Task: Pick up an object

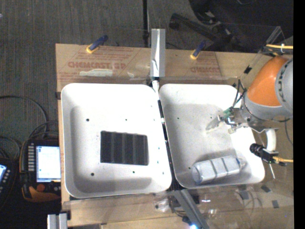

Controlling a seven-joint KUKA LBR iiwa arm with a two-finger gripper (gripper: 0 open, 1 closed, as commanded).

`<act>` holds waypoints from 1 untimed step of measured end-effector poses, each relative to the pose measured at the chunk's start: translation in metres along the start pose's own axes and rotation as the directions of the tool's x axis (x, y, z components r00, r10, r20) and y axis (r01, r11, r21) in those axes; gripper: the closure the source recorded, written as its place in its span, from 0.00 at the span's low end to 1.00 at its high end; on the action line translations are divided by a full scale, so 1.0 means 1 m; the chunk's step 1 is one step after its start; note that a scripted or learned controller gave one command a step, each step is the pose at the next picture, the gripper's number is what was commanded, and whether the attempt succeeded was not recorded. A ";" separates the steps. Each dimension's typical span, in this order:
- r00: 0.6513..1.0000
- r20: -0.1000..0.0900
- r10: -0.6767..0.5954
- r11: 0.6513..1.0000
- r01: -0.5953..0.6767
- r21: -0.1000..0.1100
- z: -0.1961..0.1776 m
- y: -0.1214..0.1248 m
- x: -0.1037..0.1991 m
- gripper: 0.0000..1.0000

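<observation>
Wooden bench (119, 61) w/ 2 white bins side by side. Gripper (220, 120) sits low over right bin (190, 104), near its right wall; can't tell its state, nothing seen held. Silvery wrapped pack (218, 169) lies on bin floor below & slightly left of gripper, apart from it. Dark ribbed rectangular object (124, 148) is far left of gripper, in left bin (76, 104)

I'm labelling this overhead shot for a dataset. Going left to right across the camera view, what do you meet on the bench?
Left bin → dark ribbed rectangular object lying in it → right bin → grey-white packet near that bin's front edge → gripper → the arm's orange band.
</observation>
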State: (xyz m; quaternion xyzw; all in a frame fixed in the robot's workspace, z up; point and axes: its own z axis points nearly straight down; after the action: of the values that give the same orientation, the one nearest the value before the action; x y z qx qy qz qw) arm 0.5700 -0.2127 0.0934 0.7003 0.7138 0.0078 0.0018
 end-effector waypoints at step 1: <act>0.999 0.002 -0.037 0.999 0.037 0.000 0.002 0.058 -0.001 0.00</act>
State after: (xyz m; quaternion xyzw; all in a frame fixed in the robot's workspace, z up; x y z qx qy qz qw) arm 0.6275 -0.2129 0.0921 0.6871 0.7266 0.0070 0.0029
